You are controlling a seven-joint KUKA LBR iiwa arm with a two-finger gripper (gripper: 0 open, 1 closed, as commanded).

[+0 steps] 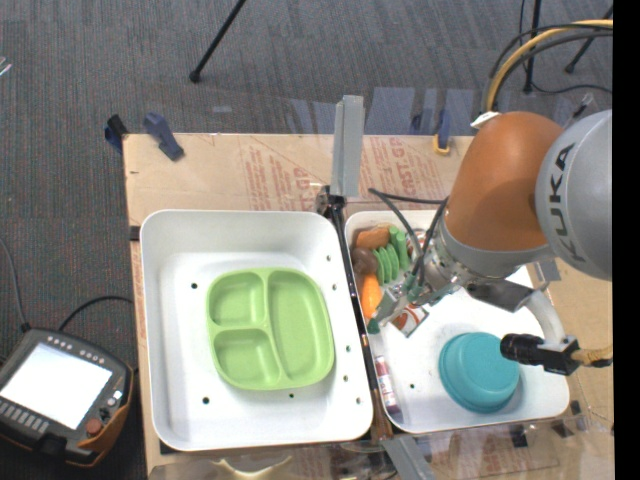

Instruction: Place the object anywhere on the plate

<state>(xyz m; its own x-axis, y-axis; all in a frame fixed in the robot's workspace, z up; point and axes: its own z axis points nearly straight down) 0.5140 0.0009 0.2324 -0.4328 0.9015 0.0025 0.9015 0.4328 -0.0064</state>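
The object to be placed cannot be singled out with certainty; a cluster of small items [378, 258], orange, brown and green, is seen crowded in the upper left corner of the right bin [545, 313], close against the wall shared with the left bin [165, 268]. The pincer [405, 303] is lowered over the lower edge of that cluster, and whether it is apart, together or clamped on anything cannot be told, since the wrist and cabling hide it. A teal bowl [480, 371] is set well apart, toward the lower right of the same bin. The green plate [270, 328], divided into three compartments, lies bare in the middle of the left bin, on the far side of the shared wall. Both bins are carried by the surface [240, 168]. Several failures are judged likely from here: a neighbouring item may be caught instead of the intended one because of the crowding; a rounded piece may be squeezed out sideways; and a weakly held object may be dropped while being carried over the wall.
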